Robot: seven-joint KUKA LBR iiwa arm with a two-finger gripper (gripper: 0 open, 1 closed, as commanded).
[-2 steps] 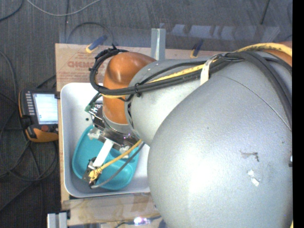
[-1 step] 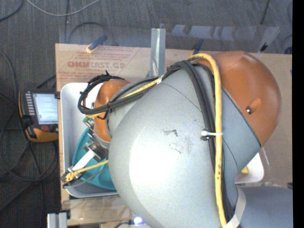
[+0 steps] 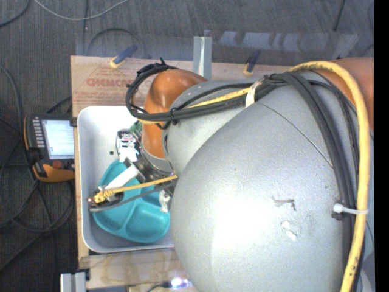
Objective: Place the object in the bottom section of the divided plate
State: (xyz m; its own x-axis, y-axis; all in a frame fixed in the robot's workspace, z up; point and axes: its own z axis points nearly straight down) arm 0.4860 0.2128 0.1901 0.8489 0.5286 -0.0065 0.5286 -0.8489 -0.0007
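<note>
- Over the plate (image 3: pixel 137 221), which lies in the left bin (image 3: pixel 91 163), the arm (image 3: pixel 267 187) takes up most of the view, its orange band (image 3: pixel 167 96) just above the plate
- Plate is teal and divided; its near lobe shows below the wrist, the rest is covered by the arm and cables
- End effector (image 3: pixel 130 163) sits low over the plate's upper part; whether it is open, closed or gripping anything cannot be told, since the wrist and a yellow cable (image 3: pixel 130 188) cross it
- Object to be placed cannot be made out; a small white and red patch (image 3: pixel 126 140) beside the wrist may be it or part of the tool
- Risk, as I judge it: release over the wrong section, because the dividers are hidden and the tool sits toward the plate's upper side
- Another risk: the cable snagging the plate's rim and dragging it within the bin
</note>
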